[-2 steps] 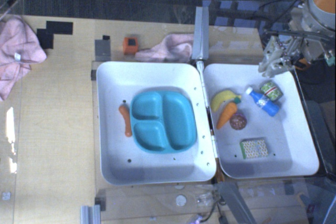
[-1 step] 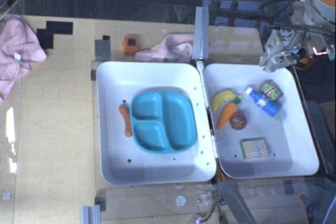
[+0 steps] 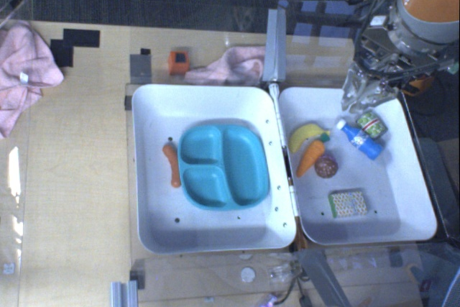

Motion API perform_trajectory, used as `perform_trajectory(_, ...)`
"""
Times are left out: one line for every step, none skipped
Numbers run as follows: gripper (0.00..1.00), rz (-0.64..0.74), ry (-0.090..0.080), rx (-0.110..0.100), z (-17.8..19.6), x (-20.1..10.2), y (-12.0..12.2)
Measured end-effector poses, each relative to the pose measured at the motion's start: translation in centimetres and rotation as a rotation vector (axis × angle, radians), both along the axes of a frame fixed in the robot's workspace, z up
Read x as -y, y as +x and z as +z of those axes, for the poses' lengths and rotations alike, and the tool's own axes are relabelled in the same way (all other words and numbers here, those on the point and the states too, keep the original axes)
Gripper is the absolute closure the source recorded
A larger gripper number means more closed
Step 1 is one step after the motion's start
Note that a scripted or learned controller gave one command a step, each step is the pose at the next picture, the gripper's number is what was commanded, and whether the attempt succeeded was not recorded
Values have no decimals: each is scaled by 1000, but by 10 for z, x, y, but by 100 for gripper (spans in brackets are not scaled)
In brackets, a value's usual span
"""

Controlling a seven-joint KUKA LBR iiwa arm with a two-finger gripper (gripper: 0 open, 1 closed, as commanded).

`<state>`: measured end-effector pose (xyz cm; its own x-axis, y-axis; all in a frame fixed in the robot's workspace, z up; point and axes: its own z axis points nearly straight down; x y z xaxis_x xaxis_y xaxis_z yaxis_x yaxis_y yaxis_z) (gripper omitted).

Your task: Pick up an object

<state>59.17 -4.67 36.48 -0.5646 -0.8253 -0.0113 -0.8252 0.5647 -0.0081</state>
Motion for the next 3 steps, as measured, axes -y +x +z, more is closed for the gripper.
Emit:
perform_trajectory(100, 836, -12, 11, 53, 19, 30)
perform_trajectory(100, 1511, -19, 15, 71, -23, 51)
perform_trajectory(100, 908, -8, 1, 69, -24, 50)
